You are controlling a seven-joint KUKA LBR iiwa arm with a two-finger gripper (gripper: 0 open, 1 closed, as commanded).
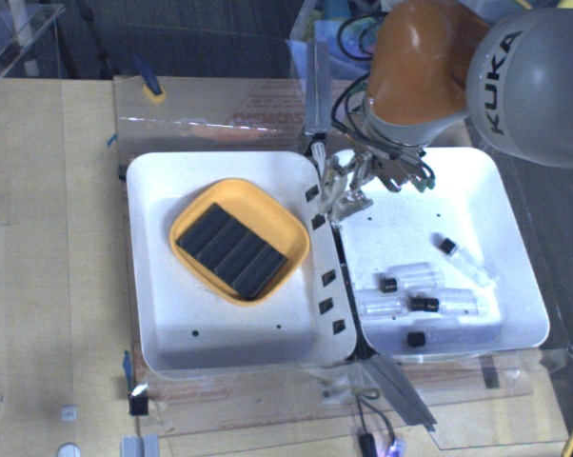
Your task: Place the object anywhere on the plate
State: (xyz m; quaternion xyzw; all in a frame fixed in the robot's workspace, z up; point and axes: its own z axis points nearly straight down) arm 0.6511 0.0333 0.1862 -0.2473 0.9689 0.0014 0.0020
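A yellow, rounded-square plate (196, 219) lies in the left bin (153, 341). A flat black ribbed block (231, 249) rests on the plate, covering most of its middle. My gripper (346, 194) hangs under the orange wrist band (420, 60), at the far left of the right bin (515, 303), close to the wall between the two bins. It stands to the right of the plate and apart from it. I see nothing clearly held in the gripper.
Several clear plastic tubes with black caps (422, 293) lie at the front of the right bin, and one more (458, 253) lies further right. Black clips (326, 276) line the wall between the bins. The arm's grey body (534, 74) looms over the right bin's back.
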